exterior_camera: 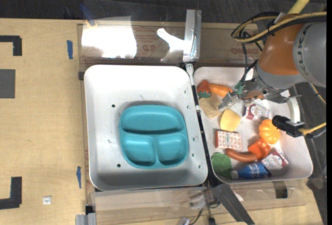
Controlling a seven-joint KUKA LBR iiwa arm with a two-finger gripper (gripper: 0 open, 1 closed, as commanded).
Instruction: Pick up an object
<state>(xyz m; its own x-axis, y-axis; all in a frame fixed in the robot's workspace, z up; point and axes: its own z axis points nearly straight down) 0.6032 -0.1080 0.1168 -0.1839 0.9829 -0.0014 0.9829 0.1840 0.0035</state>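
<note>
The right bin [306,169] holds the clutter, heaped loosely as a stock to pick from, while the left bin [98,89] carries a teal tray [153,134] with three compartments, probably as the place to put things. The arm [290,55] reaches in over the far end of the right bin, and its gripper [239,93] sits low there, close to the carrot [215,88] and the tan piece [210,106], which suggests a try at something in that corner; whether its fingers stand apart or together cannot be told, and nothing is plainly seen between them. No single thing is named by the task, so the likeliest target is the carrot: an orange, tapered toy lying flat, touching the tan piece on its near side, at the far left of the right bin. Nearer the middle of that bin lies a yellow wedge [230,120], with a red and white box [229,140] just below it, a sausage [240,155] and a green lump [221,163] toward the near edge, and a blue bottle [251,171] on its side beside them. An orange fruit [268,131] rests to the right of the wedge. The things crowd and touch, so a clean grip looks hard.
</note>
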